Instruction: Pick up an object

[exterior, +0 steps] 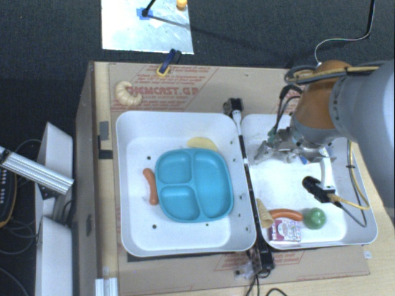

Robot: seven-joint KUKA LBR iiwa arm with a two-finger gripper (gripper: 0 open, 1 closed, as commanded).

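My gripper (285, 151) hangs low over the far part of the right bin (352, 234), pointing down under the orange wrist band. At that bin's near edge lie an orange sausage-shaped piece (286, 214), a green ball (316, 218), a pink and white carton (286, 230) and a tan cone-shaped piece (264, 211). All of them lie well to the near side of the gripper, apart from it. In the left bin (133, 165) a blue divided plate (192, 184) lies flat, with an orange sausage (151, 186) to its left and a pale yellow piece (202, 143) behind it.
A black connector with a yellow cable (318, 190) hangs off the arm above the right bin's middle. A divider rail (244, 159) runs between the bins. On the cardboard behind the left bin lie a cream-coloured curled piece (128, 92) and a blue and yellow clip (167, 62).
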